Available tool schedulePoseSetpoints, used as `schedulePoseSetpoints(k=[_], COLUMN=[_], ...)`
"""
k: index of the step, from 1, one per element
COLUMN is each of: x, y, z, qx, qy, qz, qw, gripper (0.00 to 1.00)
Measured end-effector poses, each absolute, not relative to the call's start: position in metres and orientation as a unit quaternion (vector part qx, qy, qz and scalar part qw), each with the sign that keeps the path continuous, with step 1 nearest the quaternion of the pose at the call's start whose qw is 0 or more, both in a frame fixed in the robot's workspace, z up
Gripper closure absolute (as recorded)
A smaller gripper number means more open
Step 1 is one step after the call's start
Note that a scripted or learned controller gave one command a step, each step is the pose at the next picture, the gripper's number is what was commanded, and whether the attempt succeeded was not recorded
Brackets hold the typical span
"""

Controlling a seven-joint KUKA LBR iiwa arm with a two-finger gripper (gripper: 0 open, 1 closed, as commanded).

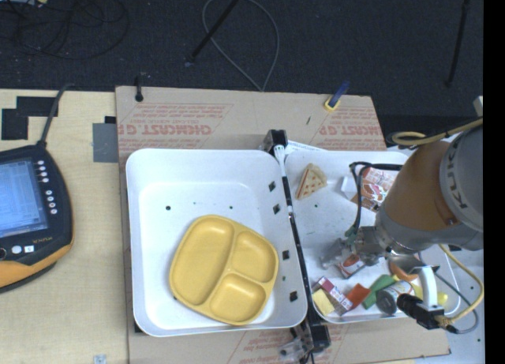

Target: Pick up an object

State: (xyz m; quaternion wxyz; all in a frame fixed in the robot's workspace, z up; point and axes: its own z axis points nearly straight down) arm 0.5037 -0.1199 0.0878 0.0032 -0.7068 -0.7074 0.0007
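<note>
Camera view, from above the bench at a slant: my arm [430, 193], grey with its orange band, reaches in from the right over the right bin [316, 212], and my gripper [353, 250] hangs low among the clutter at that bin's near end. Whether I am clenched, released or grasping anything I cannot tell; the wrist and a tangle of cable cover most of the working end, and what shows is a dark, blurred shape.

The relation that counts: a small red-and-white object [353, 264] lies directly under or just beside my tip, too muddled with it to say whether we touch. A red-and-white packet [333, 294] lies a little nearer the camera and to the left, its long axis slanting from upper left to lower right. A green piece [384, 283] and a red piece [359, 294] sit just right of it. My judgement is that the object under the tip is the likeliest pick, needing little sideways travel.

Well clear, toward the bin's far end, rests a wedge like a sandwich half [310, 182]. The left bin [150, 189] holds a yellow divided tray [222, 268], well apart from me across the wall between the bins.

My arm hides the right bin's right-hand part.
</note>
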Motion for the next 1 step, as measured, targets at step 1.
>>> schedulePoseSetpoints(k=[1], x=[0.5049], y=[-0.1207], z=[0.0981], qx=[-0.709], qy=[-0.705], qz=[-0.0005], qw=[0.003], gripper=[1.00])
